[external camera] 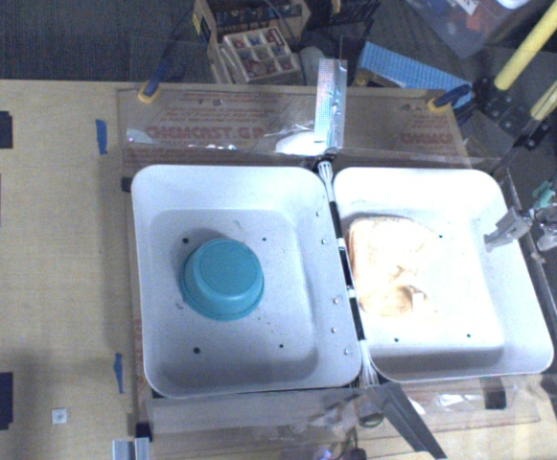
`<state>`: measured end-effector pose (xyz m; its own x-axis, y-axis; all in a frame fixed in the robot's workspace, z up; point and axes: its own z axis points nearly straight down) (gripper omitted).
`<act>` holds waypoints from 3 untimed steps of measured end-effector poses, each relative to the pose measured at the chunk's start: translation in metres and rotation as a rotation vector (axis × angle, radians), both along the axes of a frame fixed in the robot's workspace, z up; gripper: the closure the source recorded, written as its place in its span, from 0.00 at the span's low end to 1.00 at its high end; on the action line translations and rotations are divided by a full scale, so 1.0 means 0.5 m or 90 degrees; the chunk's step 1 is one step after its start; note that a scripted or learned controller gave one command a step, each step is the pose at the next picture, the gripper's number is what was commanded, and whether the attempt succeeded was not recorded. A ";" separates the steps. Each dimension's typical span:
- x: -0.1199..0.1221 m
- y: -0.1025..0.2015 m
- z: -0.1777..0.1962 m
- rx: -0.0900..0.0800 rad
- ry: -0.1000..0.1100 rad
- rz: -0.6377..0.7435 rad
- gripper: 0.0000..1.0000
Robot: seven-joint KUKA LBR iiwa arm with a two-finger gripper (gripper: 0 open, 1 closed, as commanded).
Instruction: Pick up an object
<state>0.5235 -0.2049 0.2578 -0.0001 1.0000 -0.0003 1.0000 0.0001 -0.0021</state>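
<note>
Round teal plastic bowl upside down in left white bin, gripper over right bin's right rim, finger state unclear

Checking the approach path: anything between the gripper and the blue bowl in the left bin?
Only the bin walls. The gripper sits at the right bin's right edge; the blue bowl lies upside down in the left bin. The two adjoining rims lie between them.
</note>
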 end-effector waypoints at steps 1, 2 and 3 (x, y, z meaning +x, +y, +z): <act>0.002 0.162 -0.190 0.000 0.001 -0.028 0.00; 0.025 0.199 -0.337 0.000 -0.008 0.018 0.00; 0.029 0.197 -0.321 0.001 -0.011 0.015 1.00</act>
<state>0.5382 -0.1062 0.0973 -0.0235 0.9997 0.0016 0.9996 0.0234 0.0145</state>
